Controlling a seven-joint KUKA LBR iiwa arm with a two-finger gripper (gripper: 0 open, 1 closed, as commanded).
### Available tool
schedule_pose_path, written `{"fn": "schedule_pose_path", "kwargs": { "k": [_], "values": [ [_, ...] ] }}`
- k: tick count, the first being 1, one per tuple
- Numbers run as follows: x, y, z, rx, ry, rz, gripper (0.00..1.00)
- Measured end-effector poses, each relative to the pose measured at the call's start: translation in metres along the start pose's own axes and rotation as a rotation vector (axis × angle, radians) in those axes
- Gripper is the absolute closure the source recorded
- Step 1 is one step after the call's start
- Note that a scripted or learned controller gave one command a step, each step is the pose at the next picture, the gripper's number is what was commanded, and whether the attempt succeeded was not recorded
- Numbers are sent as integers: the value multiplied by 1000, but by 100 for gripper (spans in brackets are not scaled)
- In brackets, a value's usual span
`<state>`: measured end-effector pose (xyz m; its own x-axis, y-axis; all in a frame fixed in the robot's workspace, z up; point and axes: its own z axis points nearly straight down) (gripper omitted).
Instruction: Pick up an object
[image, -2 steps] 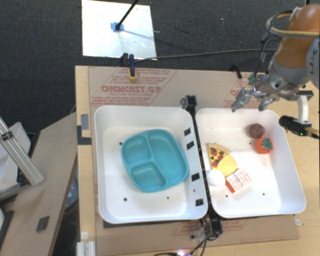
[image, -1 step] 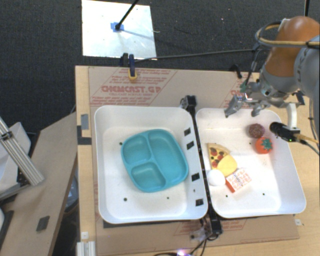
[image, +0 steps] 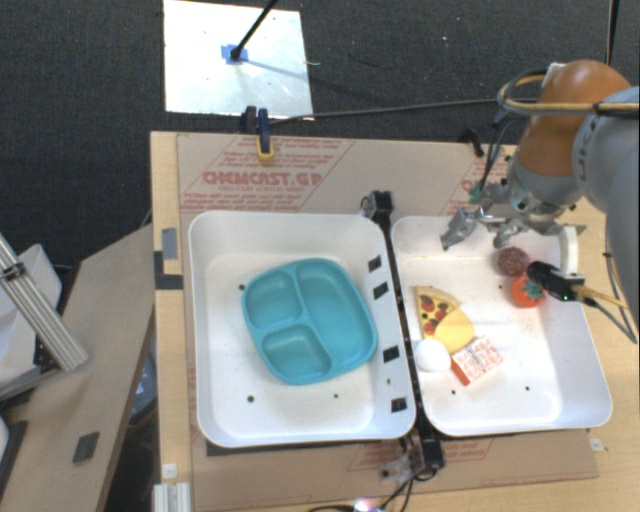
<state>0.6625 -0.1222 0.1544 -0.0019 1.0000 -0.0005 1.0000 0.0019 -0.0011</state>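
**while the pincer hangs open, every toy lies loose in the right-hand bin**

where the table spreads its pale, printed top under the camera, two shallow white bins sit side by side on it, their inner walls meeting along a seam lined with small black clips. the left bin, on the view's left, carries a teal divided plate lying flat near its middle. the right bin carries all the small things. the grey arm, with its orange band, comes in from the view's right and bends down over the far part of the right bin.

the pincer is over that bin's far left area, its two fingers spread well apart with nothing between them. i cannot tell whether the tips touch the bin floor.

the things to be picked up all lie nearer the camera than the pincer and apart from it. a pizza slice lies close to the seam, touching a yellow piece at its near end. a red and white carton lies just beside the yellow piece, tilted. a white egg rests against the yellow piece, on the seam side of the carton. further right, a red tomato with a green top sits just beside a dark red ball, which is the thing nearest the pincer.

a small blue and yellow clamp grips the table's far edge.
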Motion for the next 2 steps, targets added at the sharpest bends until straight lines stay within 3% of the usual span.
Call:
{"fn": "schedule_pose_path", "kwargs": {
  "k": [1,2],
  "values": [
    [4,-1,62,0,0,-3,0],
    [4,1,47,-5,0,-4,100]
  ]
}}
